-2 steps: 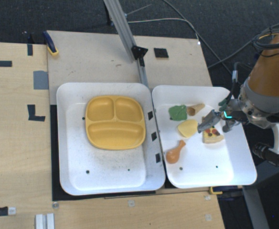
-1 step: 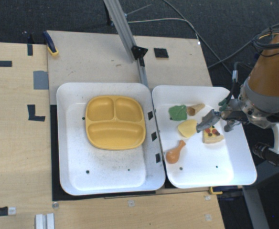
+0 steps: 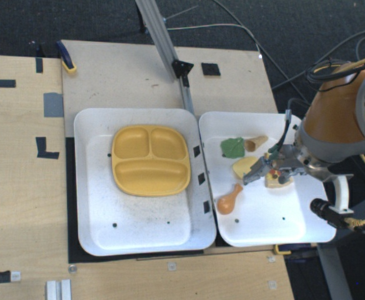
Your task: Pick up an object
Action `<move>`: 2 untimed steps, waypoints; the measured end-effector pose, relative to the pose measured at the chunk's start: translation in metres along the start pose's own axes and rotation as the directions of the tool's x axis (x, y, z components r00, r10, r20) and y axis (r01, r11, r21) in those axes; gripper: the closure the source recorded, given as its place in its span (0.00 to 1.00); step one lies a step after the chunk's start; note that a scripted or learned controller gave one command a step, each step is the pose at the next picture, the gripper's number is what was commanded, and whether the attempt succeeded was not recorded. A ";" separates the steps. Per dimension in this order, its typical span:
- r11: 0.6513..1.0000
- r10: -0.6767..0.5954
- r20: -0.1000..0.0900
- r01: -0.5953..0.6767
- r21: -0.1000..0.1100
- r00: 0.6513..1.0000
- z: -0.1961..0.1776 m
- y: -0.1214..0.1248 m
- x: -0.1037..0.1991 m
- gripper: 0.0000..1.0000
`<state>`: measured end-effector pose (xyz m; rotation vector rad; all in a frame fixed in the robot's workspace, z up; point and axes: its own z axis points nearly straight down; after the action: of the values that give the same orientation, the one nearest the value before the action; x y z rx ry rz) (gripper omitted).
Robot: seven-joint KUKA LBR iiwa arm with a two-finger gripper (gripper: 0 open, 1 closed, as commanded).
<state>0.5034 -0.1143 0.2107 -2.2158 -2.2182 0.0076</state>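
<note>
Right bin (image 3: 295,230) holds the loose pieces, all bunched in its upper middle. Green piece (image 3: 232,147) lies nearest the divider. Just right of it, a small tan piece (image 3: 255,144). Below these a pale yellow wedge (image 3: 245,165). Lower still, an orange drumstick-shaped piece (image 3: 229,201), bulb end down-left, thin end pointing up-right toward the wedge. A small yellowish piece (image 3: 274,179) sits under the gripper head, partly hidden.

Gripper (image 3: 252,174) is low in the right bin, its grey tips pointing left and a little down, ending at the lower right edge of the wedge. Cannot tell whether tips touch the wedge. Cannot tell how wide the tips stand; the head and its clutter mask them. Nothing seen lifted off the bin floor.

Arm (image 3: 332,117) comes in from the right, orange band above a grey wrist, leaning over the bin's right half. Black cable loops over the wrist.

Left bin (image 3: 89,186) carries a yellow divided plate (image 3: 151,160), three compartments, set in its upper middle, flat. Dark specks on the bin floor below the plate.

Both bins sit side by side on a tan board (image 3: 126,74). A metal post (image 3: 160,33) slants up from the gap between the bins.
</note>
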 end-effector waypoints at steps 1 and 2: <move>1.000 0.002 0.000 -0.002 0.001 1.000 0.060 -0.009 -0.004 0.00; 1.000 0.003 0.002 -0.003 -0.011 1.000 0.100 -0.004 0.000 0.00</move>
<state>0.4983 -0.1145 0.1104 -2.2253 -2.2211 -0.0022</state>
